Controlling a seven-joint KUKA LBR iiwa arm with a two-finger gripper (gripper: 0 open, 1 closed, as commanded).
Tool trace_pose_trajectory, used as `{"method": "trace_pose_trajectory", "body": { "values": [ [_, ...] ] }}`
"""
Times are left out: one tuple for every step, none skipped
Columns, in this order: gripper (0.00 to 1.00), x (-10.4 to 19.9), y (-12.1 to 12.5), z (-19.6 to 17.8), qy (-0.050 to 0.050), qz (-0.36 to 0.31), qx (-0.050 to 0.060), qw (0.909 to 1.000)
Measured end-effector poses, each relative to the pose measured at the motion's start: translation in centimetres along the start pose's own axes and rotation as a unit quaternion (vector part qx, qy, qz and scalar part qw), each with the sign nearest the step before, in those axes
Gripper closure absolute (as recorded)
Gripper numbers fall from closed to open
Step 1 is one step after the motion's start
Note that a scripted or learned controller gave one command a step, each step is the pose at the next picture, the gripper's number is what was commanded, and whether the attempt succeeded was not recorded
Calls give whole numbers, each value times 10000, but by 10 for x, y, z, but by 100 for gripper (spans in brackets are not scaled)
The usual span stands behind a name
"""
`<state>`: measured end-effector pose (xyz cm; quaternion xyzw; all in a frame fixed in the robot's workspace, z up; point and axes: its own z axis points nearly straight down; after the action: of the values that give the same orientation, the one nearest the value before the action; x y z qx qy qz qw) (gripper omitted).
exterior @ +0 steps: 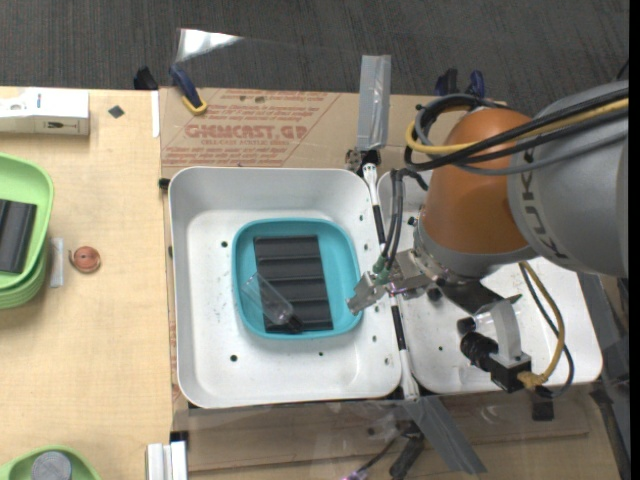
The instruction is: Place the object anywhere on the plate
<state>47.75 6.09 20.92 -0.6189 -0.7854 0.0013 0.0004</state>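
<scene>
We are looking down on a desk point(100, 368) carrying two white bins. In the left bin point(200, 368) a teal plate point(245, 288) is sitting, and a dark ribbed object point(292, 273) is lying on it, with a small clear item point(265, 296) resting at its lower left corner. The arm point(490, 193), grey with an orange band, is reaching in from the right and hanging over the wall between the bins. Its jaws point(368, 293) are hovering at the plate's right edge, just beside the ribbed object; we cannot tell how far apart they are standing, and we are seeing nothing between them. The right bin point(440, 363) is lying partly under the wrist.
</scene>
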Motion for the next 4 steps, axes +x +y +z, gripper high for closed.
{"method": "trace_pose_trajectory", "body": {
  "values": [
    [0,-52,11,-1,-4,329,2,9995],
    [0,0,0,-32,-3,194,-1,9998],
    [0,0,0,-32,-3,193,0,9998],
    [0,0,0,-32,-3,193,0,9998]
  ]
}}
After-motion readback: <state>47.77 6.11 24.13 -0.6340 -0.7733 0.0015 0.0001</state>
